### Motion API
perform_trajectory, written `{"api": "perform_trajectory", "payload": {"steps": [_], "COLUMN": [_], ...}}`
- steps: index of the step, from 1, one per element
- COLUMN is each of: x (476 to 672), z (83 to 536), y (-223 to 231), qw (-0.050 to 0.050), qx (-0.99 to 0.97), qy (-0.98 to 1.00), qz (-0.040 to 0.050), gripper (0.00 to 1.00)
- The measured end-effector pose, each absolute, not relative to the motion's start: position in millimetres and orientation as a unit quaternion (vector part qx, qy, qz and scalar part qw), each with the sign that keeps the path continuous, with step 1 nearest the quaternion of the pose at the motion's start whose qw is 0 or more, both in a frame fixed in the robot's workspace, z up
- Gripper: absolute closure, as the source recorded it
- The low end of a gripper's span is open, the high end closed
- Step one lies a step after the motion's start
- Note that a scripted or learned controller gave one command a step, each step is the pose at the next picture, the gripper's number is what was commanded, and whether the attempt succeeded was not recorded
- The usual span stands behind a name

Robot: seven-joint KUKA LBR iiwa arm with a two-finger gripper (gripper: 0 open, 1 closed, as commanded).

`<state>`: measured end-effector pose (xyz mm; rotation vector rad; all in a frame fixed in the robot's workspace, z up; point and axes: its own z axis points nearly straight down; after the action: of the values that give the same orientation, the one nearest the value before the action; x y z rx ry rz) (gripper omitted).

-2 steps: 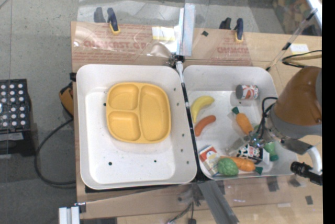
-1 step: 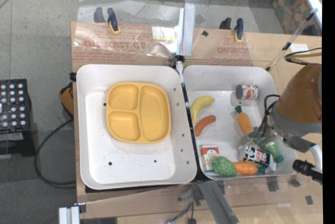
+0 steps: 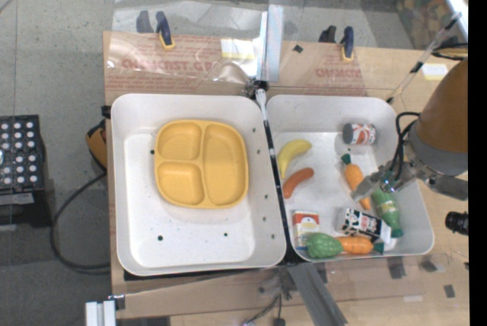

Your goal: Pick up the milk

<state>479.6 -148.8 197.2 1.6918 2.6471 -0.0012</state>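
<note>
Two shallow white bins (image 3: 122, 164) share my bench. Near the right bin's front edge lies the black-and-white cow-patterned milk carton (image 3: 364, 224), light, stiff, boxy; I'd pinch across its flat sides. My gripper (image 3: 384, 183) hovers just above it, grip state unclear.

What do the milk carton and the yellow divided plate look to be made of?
Milk carton: probably printed card or plastic toy; black-and-white cow pattern, flat faces, matte. Yellow divided plate: likely moulded plastic; uniform colour, rounded compartment ridges, soft sheen.
</note>
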Motion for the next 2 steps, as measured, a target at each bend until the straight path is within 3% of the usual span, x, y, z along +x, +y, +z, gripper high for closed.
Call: {"api": "perform_trajectory", "payload": {"steps": [1, 2], "x": [479.5, 479.7], "z": [197, 93], "y": [-149, -148], "qw": [0.0, 0.001], "qx": [0.539, 0.49], "qy": [0.842, 0.872], "qz": [-0.0003, 0.0], "gripper": [0.0, 0.0]}}
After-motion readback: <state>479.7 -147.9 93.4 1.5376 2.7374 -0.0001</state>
